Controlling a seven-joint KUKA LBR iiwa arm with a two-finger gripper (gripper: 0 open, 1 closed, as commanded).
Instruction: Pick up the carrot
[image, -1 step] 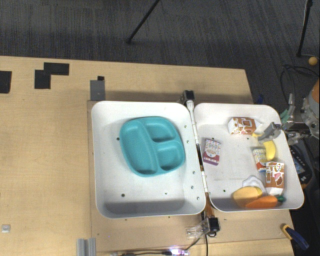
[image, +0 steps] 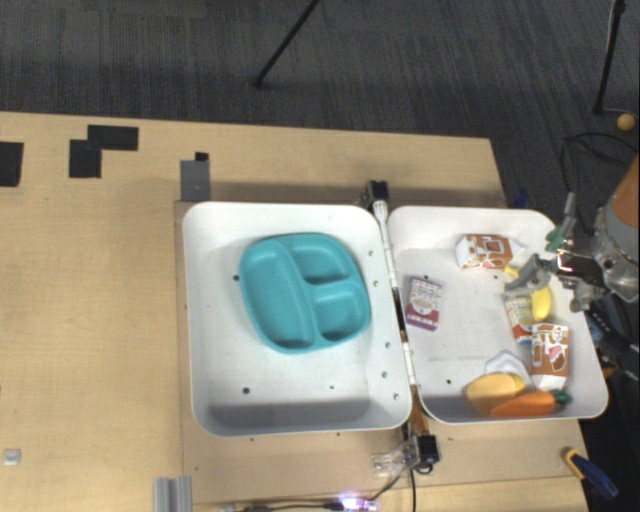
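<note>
The carrot (image: 523, 405), orange with a green stub at its right end, lies on its side against the near wall of the right bin (image: 450, 350). My gripper (image: 538, 265) hangs over the far right part of that bin, well beyond the carrot and above a yellow banana (image: 541, 304). Nothing shows between its fingers. The arm comes in over the bin's right rim.
A yellow fruit (image: 493, 387) touches the carrot's left side. A red-and-white packet (image: 551, 351) lies just behind the carrot, with others at the far wall (image: 484, 251) and mid-left (image: 424, 303). The left bin (image: 215, 300) holds a teal divided plate (image: 303, 290).
</note>
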